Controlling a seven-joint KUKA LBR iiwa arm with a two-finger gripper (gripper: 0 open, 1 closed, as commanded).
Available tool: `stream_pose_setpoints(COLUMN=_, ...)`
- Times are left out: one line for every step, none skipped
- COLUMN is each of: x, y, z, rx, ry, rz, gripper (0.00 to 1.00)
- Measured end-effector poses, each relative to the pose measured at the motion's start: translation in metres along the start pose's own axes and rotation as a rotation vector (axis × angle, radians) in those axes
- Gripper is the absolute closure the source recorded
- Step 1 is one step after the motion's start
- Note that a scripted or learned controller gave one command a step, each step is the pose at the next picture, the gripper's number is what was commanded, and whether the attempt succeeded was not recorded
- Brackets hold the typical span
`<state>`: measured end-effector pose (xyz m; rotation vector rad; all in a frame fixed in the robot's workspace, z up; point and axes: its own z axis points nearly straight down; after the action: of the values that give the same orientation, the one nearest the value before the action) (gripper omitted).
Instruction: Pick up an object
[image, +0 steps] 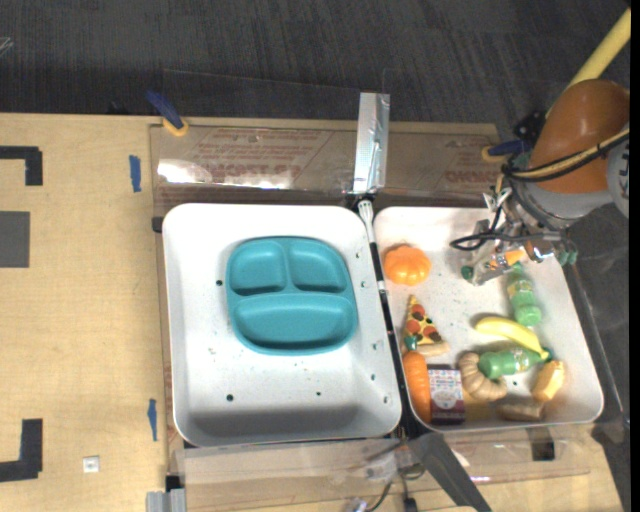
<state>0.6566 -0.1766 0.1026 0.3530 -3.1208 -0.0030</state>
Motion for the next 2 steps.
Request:
stream_pose_setpoints(x=-0.006, y=-0.001, z=-0.019, rx=0.008, ry=-0.02, rz=-0.001, gripper=1.0)
stream_pose_setpoints(x=0.017, y=0.029, z=-0.134, rx=0.011, ry=-0.02, rz=-0.141, gripper=1.0)
